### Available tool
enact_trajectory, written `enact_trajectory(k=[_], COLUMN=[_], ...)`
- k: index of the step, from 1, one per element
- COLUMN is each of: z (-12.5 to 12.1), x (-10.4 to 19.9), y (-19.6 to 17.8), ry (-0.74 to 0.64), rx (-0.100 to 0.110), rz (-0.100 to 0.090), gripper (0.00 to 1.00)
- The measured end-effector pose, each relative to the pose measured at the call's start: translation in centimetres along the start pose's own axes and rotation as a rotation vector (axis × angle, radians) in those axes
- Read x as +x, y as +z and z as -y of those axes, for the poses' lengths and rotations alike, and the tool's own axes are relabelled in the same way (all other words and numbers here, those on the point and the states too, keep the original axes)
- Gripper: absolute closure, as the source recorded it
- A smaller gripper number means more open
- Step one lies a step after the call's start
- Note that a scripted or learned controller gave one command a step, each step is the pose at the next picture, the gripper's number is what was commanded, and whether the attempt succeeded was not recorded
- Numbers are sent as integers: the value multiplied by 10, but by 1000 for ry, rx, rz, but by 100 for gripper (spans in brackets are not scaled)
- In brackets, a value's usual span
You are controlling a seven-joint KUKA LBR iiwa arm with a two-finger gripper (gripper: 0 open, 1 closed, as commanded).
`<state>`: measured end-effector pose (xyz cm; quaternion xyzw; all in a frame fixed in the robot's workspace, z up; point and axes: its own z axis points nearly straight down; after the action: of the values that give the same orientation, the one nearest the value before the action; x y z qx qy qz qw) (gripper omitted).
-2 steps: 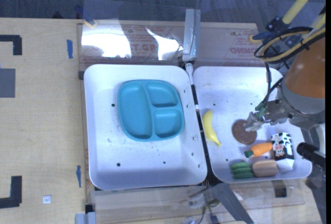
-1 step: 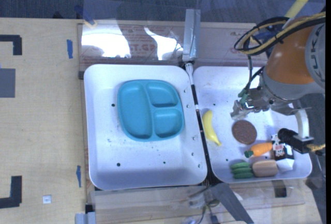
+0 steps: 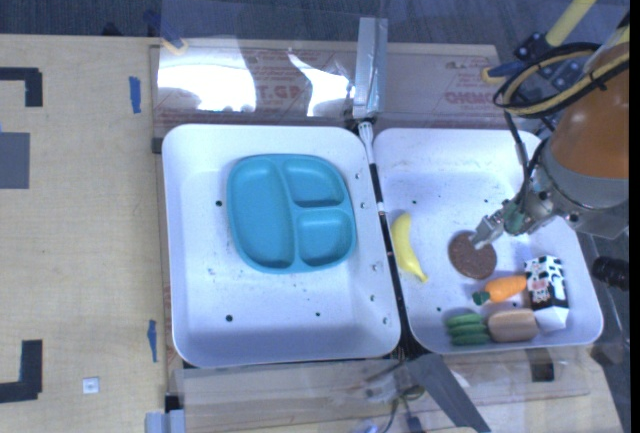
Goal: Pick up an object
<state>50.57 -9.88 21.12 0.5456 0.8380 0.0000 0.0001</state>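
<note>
The brown round patty [image 3: 472, 256], lying flat in the right bin [image 3: 430, 171] beside the banana [image 3: 407, 246], looks light, stiff and thin, best pinched across its rim by the end effector [image 3: 492, 231], whose fingers' spread cannot be told.

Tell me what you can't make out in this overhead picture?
- End effector: too small and blurred to judge its grip; it sits over the brown disc.
- Black-and-white toy: print too small to identify.
- Arm: cut off by the right edge.
- Green item: partly hidden beside the tan piece.
</note>
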Motion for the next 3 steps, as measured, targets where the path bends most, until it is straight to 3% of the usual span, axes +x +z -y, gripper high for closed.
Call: enact_trajectory(k=[1, 2, 3], z=[-30, -30, 29], x=[-18, -17, 5], y=[-97, -94, 24], ry=[108, 109, 193], rx=[-6, -1, 8], rz=[4, 2, -4], gripper=[100, 0, 0])
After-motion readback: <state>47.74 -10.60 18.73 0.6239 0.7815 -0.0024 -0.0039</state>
